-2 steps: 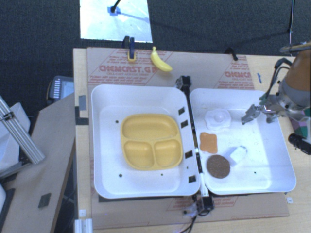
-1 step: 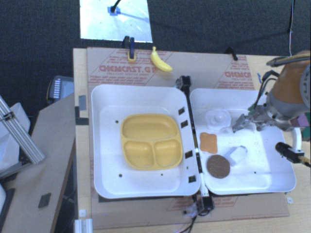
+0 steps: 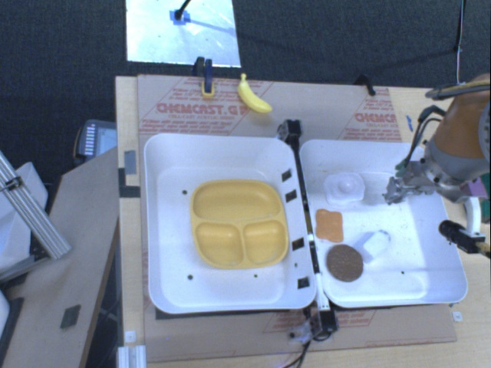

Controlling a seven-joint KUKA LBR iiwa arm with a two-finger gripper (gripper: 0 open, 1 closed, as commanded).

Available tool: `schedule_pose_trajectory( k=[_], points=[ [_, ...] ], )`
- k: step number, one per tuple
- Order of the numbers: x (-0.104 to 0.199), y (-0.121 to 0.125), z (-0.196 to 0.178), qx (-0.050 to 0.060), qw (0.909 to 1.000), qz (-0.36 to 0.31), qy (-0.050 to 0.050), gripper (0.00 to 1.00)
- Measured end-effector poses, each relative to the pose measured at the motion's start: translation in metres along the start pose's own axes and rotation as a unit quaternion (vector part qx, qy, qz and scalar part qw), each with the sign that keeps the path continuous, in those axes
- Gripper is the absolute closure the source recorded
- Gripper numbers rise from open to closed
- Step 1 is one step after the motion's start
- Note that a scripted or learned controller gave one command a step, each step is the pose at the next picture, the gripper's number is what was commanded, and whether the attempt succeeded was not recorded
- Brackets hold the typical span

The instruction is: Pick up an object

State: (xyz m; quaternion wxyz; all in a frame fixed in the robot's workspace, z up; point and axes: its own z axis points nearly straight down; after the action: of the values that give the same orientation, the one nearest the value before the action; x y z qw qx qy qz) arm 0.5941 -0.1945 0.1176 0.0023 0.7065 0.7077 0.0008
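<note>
The left bin held a yellow divided tray near its middle, all three compartments bare. Behind that bin, on the board past its far rim, a yellow banana lay just right of a yellow clamp. Right of the left bin, across the shared divider, sat the right bin. Nearest the divider lay an orange slice-shaped piece and, in front of it, a brown round disc — a small white piece touched the disc's right side. A clear round lid rested behind the orange piece. Farther right, the gripper hung over the bin's far right part, beside the lid and well apart from the disc — nothing showed in it; its opening could not be told.
</note>
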Motion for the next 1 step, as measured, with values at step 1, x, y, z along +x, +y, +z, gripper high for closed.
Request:
schedule_pose_trajectory(
  k=[1],
  points=[
    [0.0093, 0.0067, -0.0541, -0.001, 1.0, -0.002, 0.0, 1.0]
  ],
)
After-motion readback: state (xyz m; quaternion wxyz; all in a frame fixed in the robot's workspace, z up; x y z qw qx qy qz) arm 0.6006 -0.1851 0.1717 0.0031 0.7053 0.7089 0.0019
